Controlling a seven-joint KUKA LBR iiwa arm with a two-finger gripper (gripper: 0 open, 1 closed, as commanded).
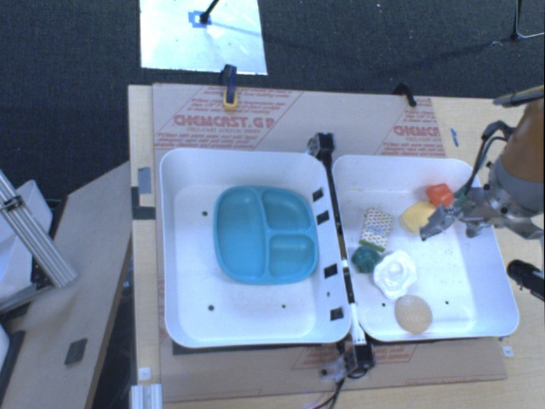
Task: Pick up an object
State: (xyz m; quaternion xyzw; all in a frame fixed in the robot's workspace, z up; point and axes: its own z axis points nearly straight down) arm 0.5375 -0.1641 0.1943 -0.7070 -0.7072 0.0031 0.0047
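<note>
The pincer (436,225) is poised low over the right bin (485,313), apparently for a pick; its opening cannot be told, nothing seen held, a yellow object (416,216) lying just beside its tip

Dark carpet floor (68,49) surrounds a wooden bench (98,228); a pale, possibly reflective sheet (200,45) lies beyond it.

Arm (521,156) cut off by frame edge at 3 o'clock. Gripper (434,225) fingertips small, blurred; finger gap unreadable. Orange object (439,194) partly hidden behind gripper body. Dark teal object (367,258) too small to identify. Patterned packet (376,227) print illegible.
</note>
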